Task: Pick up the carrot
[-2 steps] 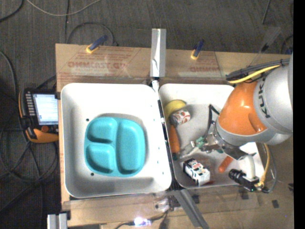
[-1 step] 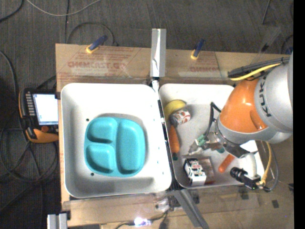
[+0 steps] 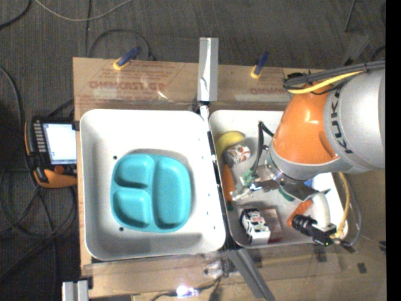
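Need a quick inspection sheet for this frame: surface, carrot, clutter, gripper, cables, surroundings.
Surface: two white bins, left bin and right bin, on a cardboard-covered bench.
Job's things: carrot lies along the right bin's left wall, not held.
Clutter: teal divided tray in left bin; banana, small box and other items in right bin.
Gripper: gripper low in right bin beside the carrot; finger state unclear.
Cables: yellow cable on arm; cords on the floor.
Surroundings: handheld pendant left of bench.
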